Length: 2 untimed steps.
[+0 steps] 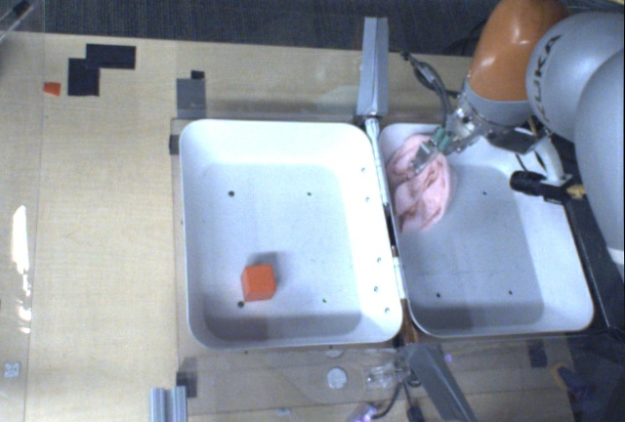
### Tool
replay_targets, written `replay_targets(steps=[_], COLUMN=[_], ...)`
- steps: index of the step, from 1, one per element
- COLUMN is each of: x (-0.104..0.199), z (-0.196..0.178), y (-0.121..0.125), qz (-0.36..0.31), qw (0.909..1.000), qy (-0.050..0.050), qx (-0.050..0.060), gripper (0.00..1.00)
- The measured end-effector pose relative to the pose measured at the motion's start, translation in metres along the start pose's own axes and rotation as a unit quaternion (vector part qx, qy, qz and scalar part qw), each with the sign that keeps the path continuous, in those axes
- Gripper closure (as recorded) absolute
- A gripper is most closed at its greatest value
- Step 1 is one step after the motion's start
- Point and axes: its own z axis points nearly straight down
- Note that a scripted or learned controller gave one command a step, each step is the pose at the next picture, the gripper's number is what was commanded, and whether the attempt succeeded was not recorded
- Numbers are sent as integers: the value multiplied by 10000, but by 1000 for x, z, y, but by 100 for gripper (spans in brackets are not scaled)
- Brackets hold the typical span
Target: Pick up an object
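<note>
A crumpled pink soft object (422, 188) lies in the right bin (508, 283), against its left wall near the back. My gripper (434, 149) reaches down from the right and its tip rests on the upper part of the pink object. The tip is small and partly buried in the pink folds. An orange cube (259, 282) sits in the left bin (283, 166), near its front left corner, far from the gripper.
A grey divider post (372, 68) stands at the back between the two bins. The arm's orange band (513, 44) and grey body hang over the right bin's back right corner. Black marks and a small red square (52, 89) lie on the bench at the far left.
</note>
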Motion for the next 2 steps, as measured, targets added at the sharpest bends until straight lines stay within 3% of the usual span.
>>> replay_targets(steps=[1,2], x=[-59,-10], z=[25,-70], y=[-33,-4], qz=[1042,530], qw=[9946,9986], qy=[7,3], qx=[-4,5], gripper=[100,100])
